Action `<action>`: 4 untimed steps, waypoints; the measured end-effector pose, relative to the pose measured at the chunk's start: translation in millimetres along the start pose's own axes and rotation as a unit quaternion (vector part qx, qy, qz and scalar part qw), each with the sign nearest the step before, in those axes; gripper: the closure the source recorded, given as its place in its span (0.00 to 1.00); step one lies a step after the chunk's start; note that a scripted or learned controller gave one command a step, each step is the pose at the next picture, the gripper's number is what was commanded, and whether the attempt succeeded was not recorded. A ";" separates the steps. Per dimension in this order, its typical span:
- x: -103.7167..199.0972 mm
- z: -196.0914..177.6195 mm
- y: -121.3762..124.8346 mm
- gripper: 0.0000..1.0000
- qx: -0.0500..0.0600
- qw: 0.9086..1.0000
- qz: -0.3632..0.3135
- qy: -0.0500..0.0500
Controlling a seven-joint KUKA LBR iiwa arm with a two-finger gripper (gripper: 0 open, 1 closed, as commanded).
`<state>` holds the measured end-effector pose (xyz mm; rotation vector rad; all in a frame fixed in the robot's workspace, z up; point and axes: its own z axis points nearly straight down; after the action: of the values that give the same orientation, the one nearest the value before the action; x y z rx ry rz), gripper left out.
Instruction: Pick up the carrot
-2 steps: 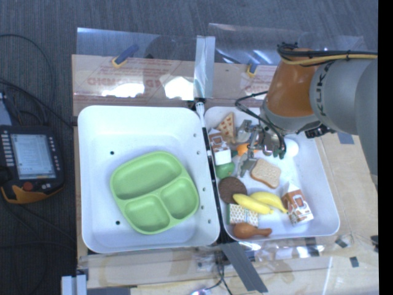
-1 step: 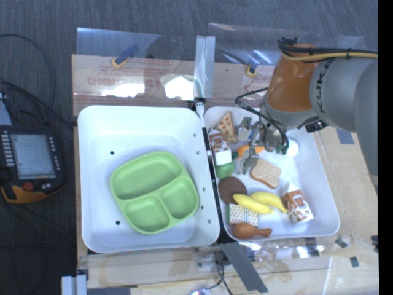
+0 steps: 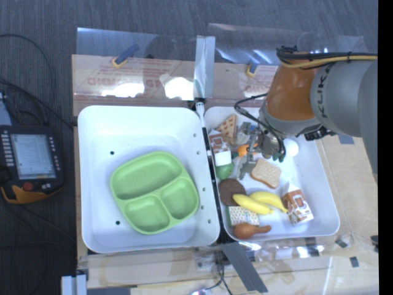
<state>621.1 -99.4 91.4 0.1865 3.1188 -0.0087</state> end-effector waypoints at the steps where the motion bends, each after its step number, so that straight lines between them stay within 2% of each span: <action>1: -2.7 -12.8 0.9 1.00 0.000 1.000 -0.001 -0.004; 2: -14.1 -173.1 28.2 1.00 -0.002 0.998 -0.070 -0.001; 3: -31.4 -89.0 37.1 1.00 -0.004 0.992 -0.124 0.010; 4: -42.6 -115.4 51.8 1.00 -0.004 0.974 -0.228 0.005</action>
<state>667.7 -52.3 207.3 -0.5331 3.0905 0.0000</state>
